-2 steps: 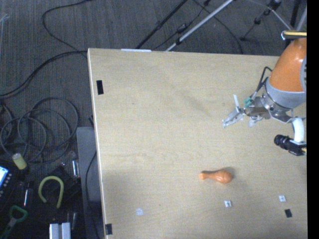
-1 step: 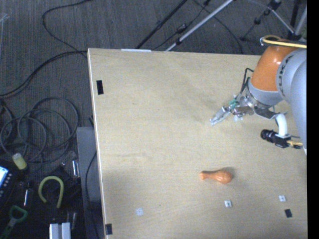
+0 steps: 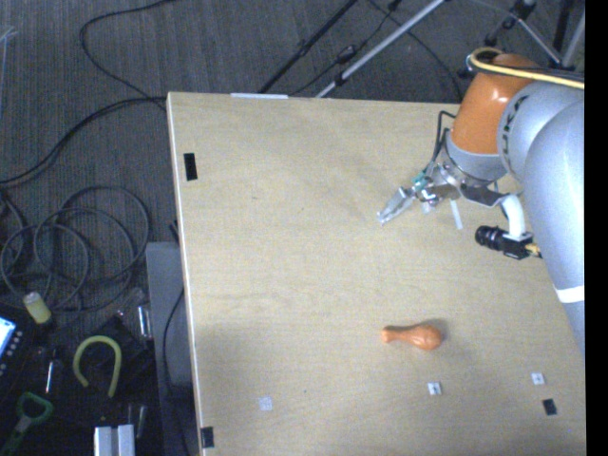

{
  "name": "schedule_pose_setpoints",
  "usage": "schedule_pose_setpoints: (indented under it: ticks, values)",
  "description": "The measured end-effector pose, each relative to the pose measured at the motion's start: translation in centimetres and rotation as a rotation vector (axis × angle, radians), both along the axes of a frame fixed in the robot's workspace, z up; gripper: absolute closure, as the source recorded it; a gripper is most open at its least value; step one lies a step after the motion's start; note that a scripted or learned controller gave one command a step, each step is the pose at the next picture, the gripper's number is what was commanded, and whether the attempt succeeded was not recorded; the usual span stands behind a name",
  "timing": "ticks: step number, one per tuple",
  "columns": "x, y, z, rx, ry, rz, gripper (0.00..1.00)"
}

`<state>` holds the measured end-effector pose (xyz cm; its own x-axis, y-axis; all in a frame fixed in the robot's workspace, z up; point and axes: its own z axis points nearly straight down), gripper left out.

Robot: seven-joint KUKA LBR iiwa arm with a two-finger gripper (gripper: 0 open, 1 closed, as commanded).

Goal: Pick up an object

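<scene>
A small orange object (image 3: 414,335), shaped like a gourd with a thin neck pointing left, lies on the tan bench top (image 3: 285,274) toward the front right. My gripper (image 3: 421,220) hangs over the bench at the right, behind the orange object and well apart from it. Its fingers are spread, one metal finger (image 3: 393,206) slanting down to the left. Nothing sits between them. The grey arm with its orange band (image 3: 489,103) comes in from the right edge.
Small square markers (image 3: 434,388) dot the front of the bench, and a black mark (image 3: 190,166) sits by its left edge. Off the bench to the left, cables (image 3: 76,245) and tools lie on the floor. Tripod legs (image 3: 399,27) cross behind.
</scene>
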<state>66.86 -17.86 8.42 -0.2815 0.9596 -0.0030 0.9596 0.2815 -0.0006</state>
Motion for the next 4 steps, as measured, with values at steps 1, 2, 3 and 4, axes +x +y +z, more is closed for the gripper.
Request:
schedule_pose_setpoints:
  ticks: [1,2,3,4]
  values:
    - [-0.03,4.58,-0.03,0.001,0.001,0.187,0.00]
    - [-0.01,4.64,0.88,0.002,0.000,0.186,1.00]
    - [-0.01,4.64,0.88,0.002,0.000,0.186,0.00]
    - [-0.01,4.64,0.88,0.002,0.000,0.186,0.00]
